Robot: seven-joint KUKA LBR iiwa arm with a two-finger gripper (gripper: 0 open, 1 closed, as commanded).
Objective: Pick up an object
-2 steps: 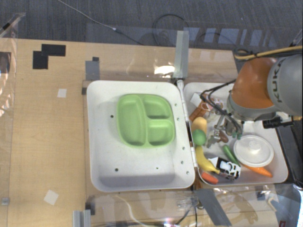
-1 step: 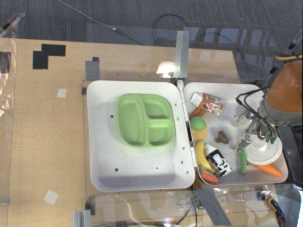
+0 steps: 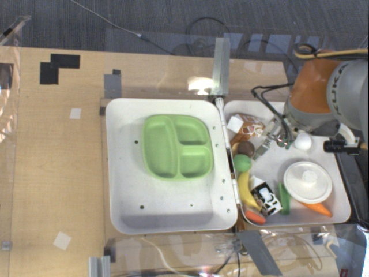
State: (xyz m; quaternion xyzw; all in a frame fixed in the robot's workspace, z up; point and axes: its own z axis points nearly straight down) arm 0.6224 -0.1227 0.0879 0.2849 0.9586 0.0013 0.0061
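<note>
While nothing has yet left the right bin [image 3: 345,208], its candidates all lie there: a banana [image 3: 247,190], a green ball [image 3: 243,163], a brown ball [image 3: 246,148], a carrot [image 3: 317,208], a white bowl [image 3: 308,181], a white ball [image 3: 303,141] and a snack packet [image 3: 245,126]. The tool [image 3: 275,135] hangs low at the bin's far end, just beside the packet and the brown ball; how far it is open I cannot tell, and nothing shows in its hold. So the pick seems still to do. Beside it, the left bin [image 3: 127,206] holds a green divided tray [image 3: 176,146] on the worktop [image 3: 52,172].

Grey arm [image 3: 351,91] with orange band [image 3: 314,88], black cables [image 3: 271,94]
</note>
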